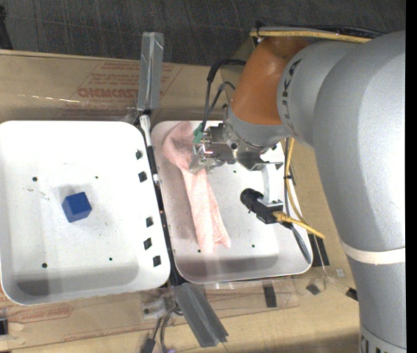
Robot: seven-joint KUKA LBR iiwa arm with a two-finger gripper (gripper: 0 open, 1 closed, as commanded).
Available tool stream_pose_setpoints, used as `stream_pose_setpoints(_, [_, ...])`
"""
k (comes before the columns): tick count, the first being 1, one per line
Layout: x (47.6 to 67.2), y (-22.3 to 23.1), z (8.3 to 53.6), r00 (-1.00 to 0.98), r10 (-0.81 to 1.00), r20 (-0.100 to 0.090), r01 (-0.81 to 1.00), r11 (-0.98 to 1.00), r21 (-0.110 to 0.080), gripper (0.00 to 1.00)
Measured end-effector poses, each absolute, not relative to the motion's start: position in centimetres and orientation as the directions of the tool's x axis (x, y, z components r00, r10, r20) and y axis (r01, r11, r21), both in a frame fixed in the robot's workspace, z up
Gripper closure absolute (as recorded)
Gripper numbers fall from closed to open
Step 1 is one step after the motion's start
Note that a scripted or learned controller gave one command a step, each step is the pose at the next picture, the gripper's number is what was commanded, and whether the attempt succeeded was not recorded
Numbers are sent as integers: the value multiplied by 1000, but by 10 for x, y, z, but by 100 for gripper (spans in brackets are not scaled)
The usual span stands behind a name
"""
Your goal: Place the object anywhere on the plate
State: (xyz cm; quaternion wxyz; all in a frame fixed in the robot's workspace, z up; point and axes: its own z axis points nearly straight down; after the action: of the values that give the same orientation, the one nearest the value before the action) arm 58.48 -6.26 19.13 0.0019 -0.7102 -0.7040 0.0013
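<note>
A pink cloth [207, 204] lies in the right bin [267, 259], stretched from the bin's far left corner down toward its near middle. My gripper [205, 150] is over the cloth's far end, right against the bunched fabric there. The wrist and its orange band [263, 79] cover the far part of this bin. A small blue cube [77, 206] sits alone on the floor of the left bin [24, 271], well away from the gripper.
A black connector with a yellow cable [261, 205] hangs over the right bin's right half. The big grey arm [362, 160] takes up the right side. A grey metal divider [149, 72] runs between the bins, on a cardboard base.
</note>
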Motion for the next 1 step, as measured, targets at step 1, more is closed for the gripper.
stream_pose_setpoints(1, [585, -62, 232, 2, 1000, 1, 1000, -2, -3, 100])
